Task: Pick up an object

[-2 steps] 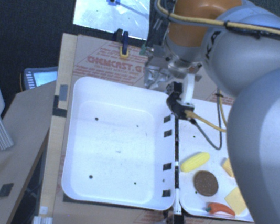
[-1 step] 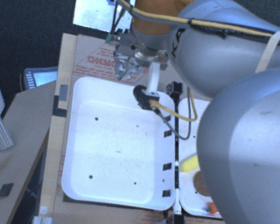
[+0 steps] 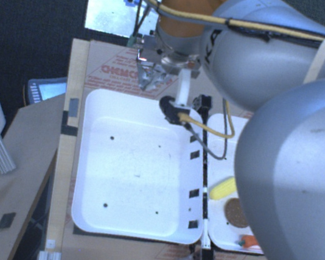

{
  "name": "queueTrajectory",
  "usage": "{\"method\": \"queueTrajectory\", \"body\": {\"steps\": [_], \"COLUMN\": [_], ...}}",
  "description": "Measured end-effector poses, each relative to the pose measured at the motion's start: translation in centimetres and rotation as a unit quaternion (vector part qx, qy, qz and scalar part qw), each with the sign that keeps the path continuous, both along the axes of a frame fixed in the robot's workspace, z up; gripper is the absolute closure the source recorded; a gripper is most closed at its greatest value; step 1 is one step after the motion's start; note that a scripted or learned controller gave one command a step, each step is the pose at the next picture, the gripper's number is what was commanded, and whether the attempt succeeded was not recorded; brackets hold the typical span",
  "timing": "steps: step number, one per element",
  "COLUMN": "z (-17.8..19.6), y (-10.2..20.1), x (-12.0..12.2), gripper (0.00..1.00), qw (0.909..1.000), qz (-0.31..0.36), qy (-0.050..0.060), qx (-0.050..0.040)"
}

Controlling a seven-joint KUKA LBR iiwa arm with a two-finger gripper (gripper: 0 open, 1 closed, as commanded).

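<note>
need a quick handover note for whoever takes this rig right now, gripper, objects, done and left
Gripper: above the far rim of the left bin, over the cardboard; whether it is open or shut cannot be told, and nothing shows in it.
Objects: yellow object, brown round object and small orange object lie in the right bin, partly hidden by the arm.
Done: nothing picked, judging by the view.
Left: move over the right bin, descend, grasp one object, lift.
</note>
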State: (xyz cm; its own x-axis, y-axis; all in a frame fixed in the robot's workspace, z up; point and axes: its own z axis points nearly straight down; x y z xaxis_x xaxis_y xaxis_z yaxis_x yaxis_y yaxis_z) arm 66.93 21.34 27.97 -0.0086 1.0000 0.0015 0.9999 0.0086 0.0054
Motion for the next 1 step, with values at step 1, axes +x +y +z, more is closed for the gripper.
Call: {"method": "queueTrajectory", "body": {"steps": [1], "z": [12.10], "y": [2.24], "x": [-0.02], "gripper": [1.00], "qw": [1.0000], "qz": [-0.001], "qy": [-0.004], "qx": [0.0022]}}
